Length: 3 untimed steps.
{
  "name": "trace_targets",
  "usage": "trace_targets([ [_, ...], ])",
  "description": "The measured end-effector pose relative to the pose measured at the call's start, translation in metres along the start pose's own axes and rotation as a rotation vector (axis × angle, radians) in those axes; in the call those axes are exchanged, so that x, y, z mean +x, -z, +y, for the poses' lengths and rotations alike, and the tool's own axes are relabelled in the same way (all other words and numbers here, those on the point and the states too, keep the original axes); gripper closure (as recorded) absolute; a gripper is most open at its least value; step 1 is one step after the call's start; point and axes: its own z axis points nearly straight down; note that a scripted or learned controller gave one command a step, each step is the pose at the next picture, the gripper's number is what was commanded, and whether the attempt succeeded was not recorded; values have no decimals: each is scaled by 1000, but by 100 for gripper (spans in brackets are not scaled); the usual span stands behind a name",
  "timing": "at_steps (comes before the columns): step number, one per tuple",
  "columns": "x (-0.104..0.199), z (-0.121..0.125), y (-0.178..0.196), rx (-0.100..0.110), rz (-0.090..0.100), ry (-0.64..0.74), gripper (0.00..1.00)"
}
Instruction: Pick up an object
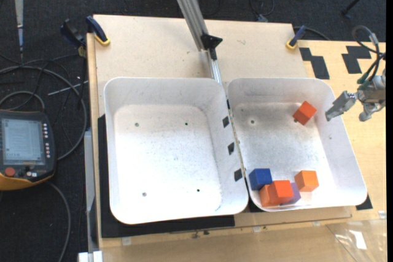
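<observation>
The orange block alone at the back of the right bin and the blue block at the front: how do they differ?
The lone orange block is orange and sits tilted, apart from everything, near the gripper. The blue block is blue, lies flat by the right bin's left wall, and adjoins the front cluster of blocks. Both look like small cubes of similar size.

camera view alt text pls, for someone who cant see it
The gripper sits at the right bin edge, near a lone orange block; blue and orange blocks cluster at its front. The left bin adjoins.
</observation>
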Motion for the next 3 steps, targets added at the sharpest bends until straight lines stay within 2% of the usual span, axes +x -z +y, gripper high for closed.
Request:
trace_targets([
  [1,-7,53,-134,6,2,2,0],
  [2,20,34,-168,5,3,1,0],
  [3,10,39,-138,-3,-1,-2,0],
])
